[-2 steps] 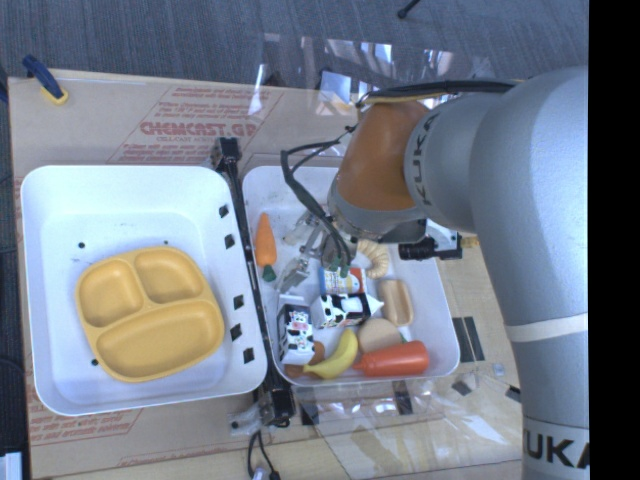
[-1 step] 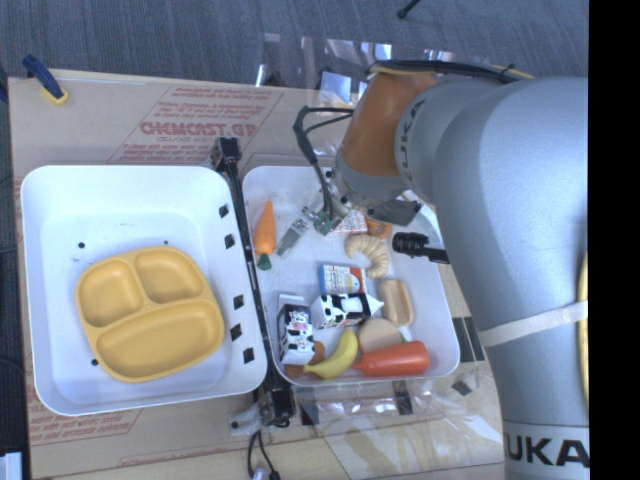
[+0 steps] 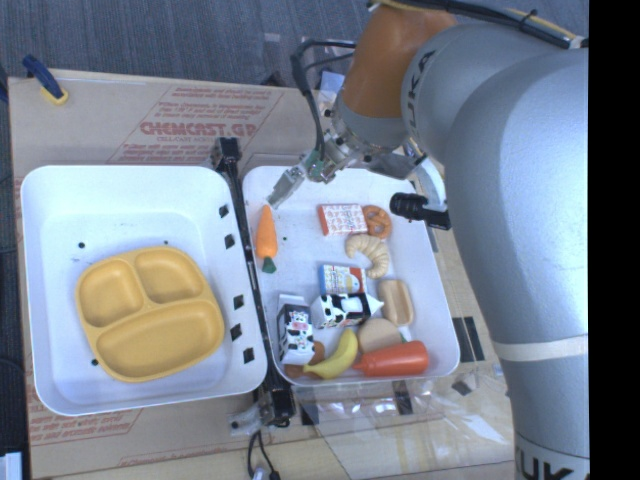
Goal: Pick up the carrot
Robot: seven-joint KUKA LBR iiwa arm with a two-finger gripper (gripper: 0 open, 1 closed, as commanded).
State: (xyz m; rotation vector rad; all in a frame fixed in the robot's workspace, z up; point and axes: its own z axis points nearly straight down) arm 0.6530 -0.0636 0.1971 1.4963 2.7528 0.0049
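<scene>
Carrot [image 3: 265,234] lies in the right bin [image 3: 436,268], close to its left wall, with the green end toward the near side. Just beyond its far tip hangs the gripper [image 3: 285,187], carrying nothing; how wide it stands I cannot tell. It looks like a light, stiff plastic toy, smooth and probably slippery, so the thick orange middle is the best place to pinch.

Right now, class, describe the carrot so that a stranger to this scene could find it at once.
Start at the right-hand white bin, the one crowded with toy food. Along its left wall, apart from the pile, lies the carrot: small, orange, with a green stem end pointing toward the camera. The larger orange-red vegetable lies at the near edge beside a banana.
</scene>
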